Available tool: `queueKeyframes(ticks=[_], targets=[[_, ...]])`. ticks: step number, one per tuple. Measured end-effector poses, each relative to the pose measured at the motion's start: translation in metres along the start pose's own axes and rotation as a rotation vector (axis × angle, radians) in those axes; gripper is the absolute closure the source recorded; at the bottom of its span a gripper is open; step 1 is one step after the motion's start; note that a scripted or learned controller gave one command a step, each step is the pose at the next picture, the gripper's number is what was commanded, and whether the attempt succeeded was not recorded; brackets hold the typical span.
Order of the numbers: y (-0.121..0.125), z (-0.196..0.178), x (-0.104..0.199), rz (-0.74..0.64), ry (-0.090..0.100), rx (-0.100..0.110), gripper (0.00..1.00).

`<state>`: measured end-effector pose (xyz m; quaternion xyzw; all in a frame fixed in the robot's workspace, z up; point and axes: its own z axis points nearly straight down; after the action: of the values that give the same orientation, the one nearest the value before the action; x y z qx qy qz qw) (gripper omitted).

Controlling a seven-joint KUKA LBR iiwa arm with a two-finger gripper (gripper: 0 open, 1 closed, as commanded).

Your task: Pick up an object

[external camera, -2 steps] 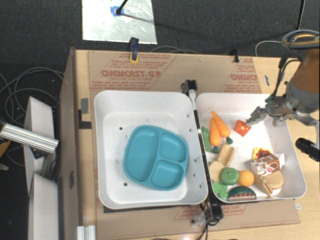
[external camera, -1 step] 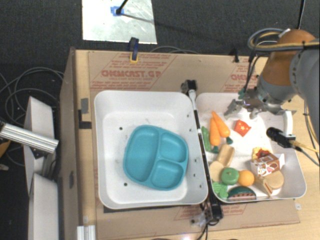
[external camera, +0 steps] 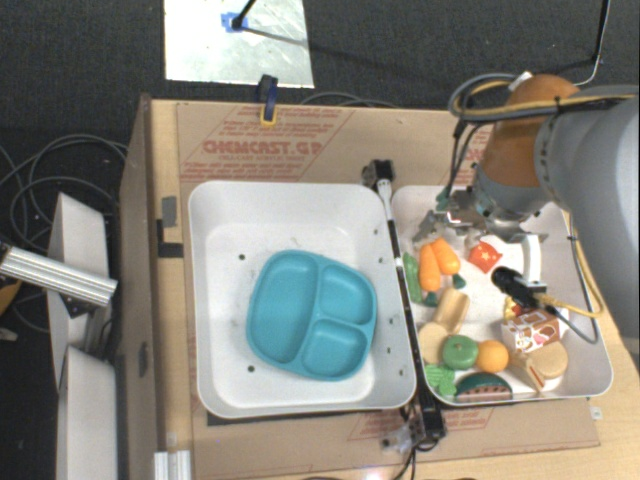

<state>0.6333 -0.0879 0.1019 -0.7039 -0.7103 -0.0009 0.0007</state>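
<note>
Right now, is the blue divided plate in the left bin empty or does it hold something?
Empty. The blue divided plate lies flat in the left bin, and its three compartments show only bare blue surface.

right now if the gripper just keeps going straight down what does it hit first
Probably the orange plastic toy carrot in the right white bin. The gripper hangs just above the carrot's upper end, pointing down into the bin. Depth is hard to judge from this slanted view, so it might land beside the carrot.
</note>
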Motion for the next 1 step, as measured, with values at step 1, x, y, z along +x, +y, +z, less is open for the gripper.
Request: queueKeyframes(ticks=[1], targets=[[-0.0238,0.0173,0.0022,0.009,-0.004,-0.002,0.00]])
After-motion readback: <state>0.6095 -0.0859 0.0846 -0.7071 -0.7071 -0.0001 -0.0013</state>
